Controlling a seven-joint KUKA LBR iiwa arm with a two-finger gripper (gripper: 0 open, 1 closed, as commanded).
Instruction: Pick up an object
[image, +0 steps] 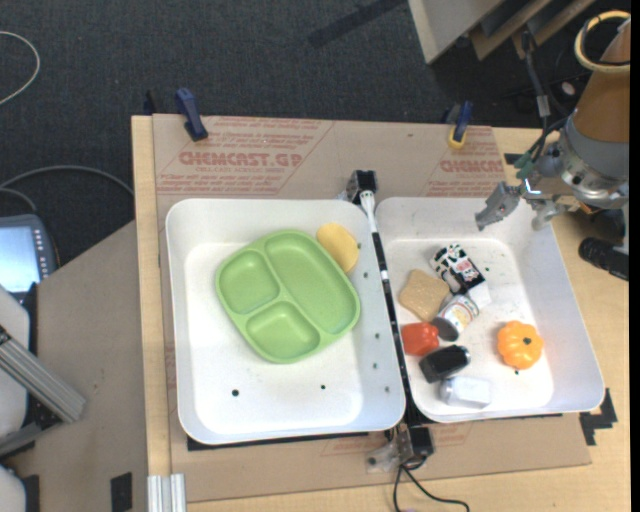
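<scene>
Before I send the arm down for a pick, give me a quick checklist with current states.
1. Gripper holding nothing: ok, fingers spread, nothing between them.
2. Gripper over the right bin: ok, near its top edge.
3. Targets available: ok, orange pumpkin, tan block, red piece lie there.
4. Isolated target: ok, pumpkin sits apart from the cluster.
5. Gripper above a target: not ok, items lie lower in the view.
6. Height above the bin floor: cannot tell.

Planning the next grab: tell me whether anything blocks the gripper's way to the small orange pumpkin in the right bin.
Nothing visible blocks it. The gripper hovers over the right bin's far edge, and the pumpkin sits apart from the clutter, with bare bin floor between them.
</scene>
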